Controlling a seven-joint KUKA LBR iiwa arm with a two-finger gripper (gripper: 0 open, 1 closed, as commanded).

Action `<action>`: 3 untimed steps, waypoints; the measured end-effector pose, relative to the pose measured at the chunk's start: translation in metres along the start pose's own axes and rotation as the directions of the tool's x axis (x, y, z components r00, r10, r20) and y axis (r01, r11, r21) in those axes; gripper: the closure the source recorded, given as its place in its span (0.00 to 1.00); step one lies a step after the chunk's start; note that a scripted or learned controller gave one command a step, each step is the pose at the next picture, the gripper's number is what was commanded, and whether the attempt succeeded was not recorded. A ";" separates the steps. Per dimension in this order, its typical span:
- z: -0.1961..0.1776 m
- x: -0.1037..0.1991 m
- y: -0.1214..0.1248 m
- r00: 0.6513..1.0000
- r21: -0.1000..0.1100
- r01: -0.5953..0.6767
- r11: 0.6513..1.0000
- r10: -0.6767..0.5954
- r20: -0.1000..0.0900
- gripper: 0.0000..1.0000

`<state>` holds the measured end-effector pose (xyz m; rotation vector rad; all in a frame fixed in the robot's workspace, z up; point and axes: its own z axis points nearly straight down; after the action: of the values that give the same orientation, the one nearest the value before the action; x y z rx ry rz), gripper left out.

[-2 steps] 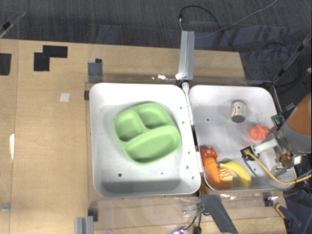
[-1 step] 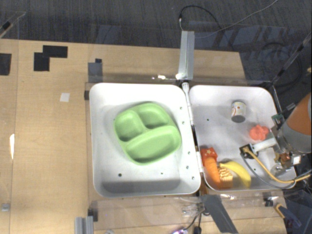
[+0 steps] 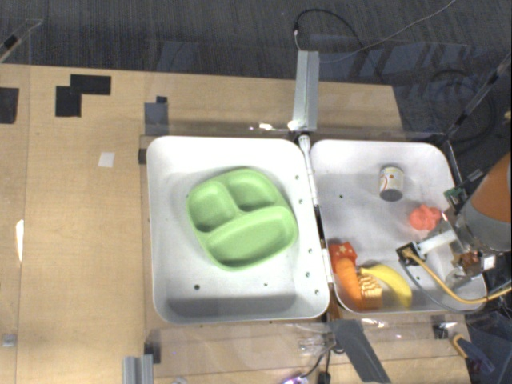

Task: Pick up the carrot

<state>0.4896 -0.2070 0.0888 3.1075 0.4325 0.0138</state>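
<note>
- a slanted overhead look at a wooden bench (image 3: pixel 72 238) bearing two shallow white bins side by side.
- the arm (image 3: pixel 490 206) comes in from the right and is cut off by the frame edge; only a grey and orange-brown bulk shows, with wrist hardware below it.
- the gripper (image 3: pixel 416 256) sits low in the right bin (image 3: pixel 352 174), near its front right corner. it is small, partly tangled with a yellow cable (image 3: pixel 448 288) and a white fitting, and i cannot tell whether it is open or closed. nothing can be seen between its tips.
- the carrot (image 3: pixel 349 280) lies in the right bin's front left corner, close to the wall that divides the bins. it is orange, running roughly front to back.
- a small red item with pale spots (image 3: pixel 343 252) touches the carrot's far end; what it is cannot be made out.
- a yellow banana (image 3: pixel 392 282) lies just beside the carrot on its right, and a crinkled yellow-orange thing (image 3: pixel 369 288) sits between them, too blurred to name.
- the carrot is to the left of the gripper, with the banana between the two; carrot and gripper are apart, not touching.
- a pink lumpy object (image 3: pixel 426 218) rests behind the gripper, and a small can (image 3: pixel 390 182) stands farther back in the same bin.
- the left bin (image 3: pixel 168 286) holds a green divided plate (image 3: pixel 242 216), tilted in the view.
- a metal post (image 3: pixel 306 86) rises behind the bins where they meet, and dark cables (image 3: pixel 376 42) trail over the grey floor beyond.
</note>
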 end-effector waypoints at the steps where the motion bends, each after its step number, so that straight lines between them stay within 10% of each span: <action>1: 0.000 0.001 -0.001 0.999 0.002 -0.052 0.999 0.052 -0.001 0.00; 2: 0.000 0.000 -0.001 0.997 0.003 0.081 0.997 -0.081 -0.001 0.00; 3: -0.220 0.007 0.001 1.000 0.003 0.021 1.000 -0.021 0.004 0.00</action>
<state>0.4943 -0.2053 0.3084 3.1053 0.4660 0.0065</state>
